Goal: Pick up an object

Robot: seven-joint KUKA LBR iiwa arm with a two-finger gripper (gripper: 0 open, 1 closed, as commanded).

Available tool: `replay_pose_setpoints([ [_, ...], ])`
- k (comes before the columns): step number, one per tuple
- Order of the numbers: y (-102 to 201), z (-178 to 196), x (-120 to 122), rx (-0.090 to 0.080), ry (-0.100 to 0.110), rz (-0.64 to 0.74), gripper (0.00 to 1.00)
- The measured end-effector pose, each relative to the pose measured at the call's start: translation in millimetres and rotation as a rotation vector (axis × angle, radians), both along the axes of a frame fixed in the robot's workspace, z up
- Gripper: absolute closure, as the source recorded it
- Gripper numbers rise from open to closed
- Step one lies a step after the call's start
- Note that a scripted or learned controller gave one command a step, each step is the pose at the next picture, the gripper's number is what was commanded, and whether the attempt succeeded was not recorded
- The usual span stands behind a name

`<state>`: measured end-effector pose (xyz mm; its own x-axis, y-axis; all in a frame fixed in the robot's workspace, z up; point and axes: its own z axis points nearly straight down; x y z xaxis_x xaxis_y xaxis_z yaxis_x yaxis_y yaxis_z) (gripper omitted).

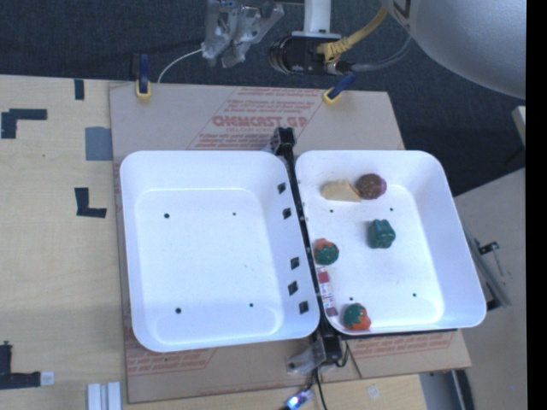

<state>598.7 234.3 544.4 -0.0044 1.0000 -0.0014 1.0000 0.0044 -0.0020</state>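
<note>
The right bin (432, 182) holds several small objects: a tan piece (339, 191) touching a dark red round one (371, 185) at the back, a green block (381, 234) in the middle, a green and red ball (326, 251) near the divider, and a green and orange piece (355, 316) at the front edge. My gripper (232, 39) hangs high at the top of the view, beyond the back of the bins and above the left one. Nothing shows between its fingers.
The left bin (145, 186) sits beside the right one on a brown cardboard sheet (256, 118). Two clamps (143, 82) (336, 87) hold the sheet's back edge. The arm's grey body (470, 15) fills the top right corner.
</note>
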Motion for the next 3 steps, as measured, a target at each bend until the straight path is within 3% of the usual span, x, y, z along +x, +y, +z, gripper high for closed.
replay_pose_setpoints([
  [1, 0, -1, 0, 0.0, 0.001, 0.0, 0.0],
  [2, 1, 10, 0, -0.001, 0.001, 0.002, 1.0],
  [3, 1, 9, 0, -0.001, 0.002, 0.002, 0.0],
])
